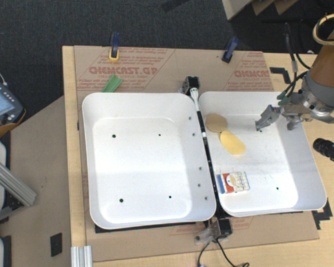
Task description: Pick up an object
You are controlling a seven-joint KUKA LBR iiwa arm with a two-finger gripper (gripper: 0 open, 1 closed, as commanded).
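Observation:
Three things lie in the right bin (300,199). A tan round piece (215,122) sits near the bin's left wall, with a yellow oval piece (232,143) just below it. A small white box with red and blue print (234,182) rests toward the front. My gripper (279,120) hangs over the back right part of this bin, to the right of the tan and yellow pieces and apart from them. Its fingers are spread open and hold nothing.
The left bin (100,149) adjoins the right one. A green scrap (112,83) lies on the cardboard behind the left bin. Blue clamps (114,40) (230,49) hold the cardboard's back edge. A black-and-white fitting (191,87) sits where the bins meet at the back.

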